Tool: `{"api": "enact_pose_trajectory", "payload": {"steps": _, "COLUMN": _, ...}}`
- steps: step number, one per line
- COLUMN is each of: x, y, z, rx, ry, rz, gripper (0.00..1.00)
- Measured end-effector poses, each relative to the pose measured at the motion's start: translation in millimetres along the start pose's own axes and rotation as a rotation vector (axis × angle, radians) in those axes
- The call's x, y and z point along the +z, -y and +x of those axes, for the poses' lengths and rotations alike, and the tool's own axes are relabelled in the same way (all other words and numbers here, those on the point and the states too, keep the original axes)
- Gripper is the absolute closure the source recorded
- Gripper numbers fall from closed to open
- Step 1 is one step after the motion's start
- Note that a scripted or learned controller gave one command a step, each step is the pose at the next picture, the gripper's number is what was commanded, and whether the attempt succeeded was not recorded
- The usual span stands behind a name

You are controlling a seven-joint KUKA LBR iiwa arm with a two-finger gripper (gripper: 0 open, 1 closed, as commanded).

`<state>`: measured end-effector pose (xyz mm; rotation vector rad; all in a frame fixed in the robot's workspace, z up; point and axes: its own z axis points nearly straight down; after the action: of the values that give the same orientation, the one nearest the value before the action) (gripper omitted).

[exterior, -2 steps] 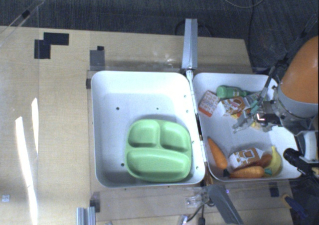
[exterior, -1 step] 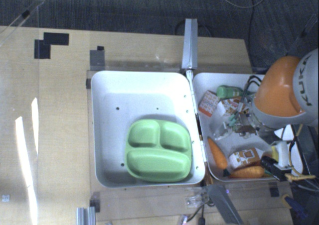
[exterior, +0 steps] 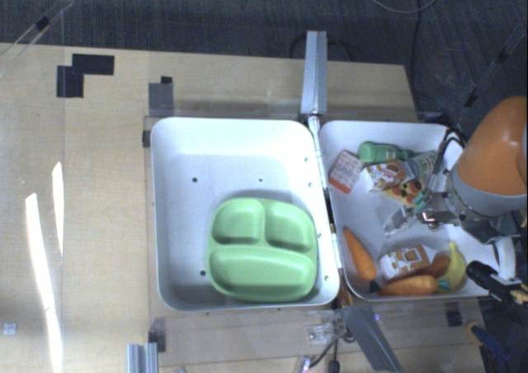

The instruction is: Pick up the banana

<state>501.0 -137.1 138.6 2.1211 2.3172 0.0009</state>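
The banana (exterior: 456,267) is yellow and lies at the near right corner of the right bin (exterior: 330,198), partly tucked behind a brown item (exterior: 438,265). My gripper (exterior: 418,215) hangs over the middle of that bin, up and to the left of the banana and apart from it. The arm's orange band (exterior: 497,147) and grey wrist (exterior: 487,198) cover the bin's right side.
In the right bin lie a green bottle (exterior: 384,151), a red-and-white packet (exterior: 346,171), a colourful snack bag (exterior: 398,182), two carrots (exterior: 359,253) (exterior: 408,285) and a white-orange packet (exterior: 404,261). A green divided plate (exterior: 264,249) sits in the left bin (exterior: 169,223).
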Motion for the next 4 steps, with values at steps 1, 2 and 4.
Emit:
{"api": "enact_pose_trajectory", "payload": {"steps": 1, "x": 25, "y": 15, "z": -45, "rx": -0.036, "ry": -0.001, "rz": 0.0, "gripper": 0.0}}
{"api": "enact_pose_trajectory", "payload": {"steps": 2, "x": 37, "y": 16, "z": -66, "rx": -0.127, "ry": 0.0, "rz": -0.006, "gripper": 0.0}}
{"api": "enact_pose_trajectory", "payload": {"steps": 4, "x": 51, "y": 15, "z": -68, "rx": -0.186, "ry": 0.003, "rz": -0.01, "gripper": 0.0}}
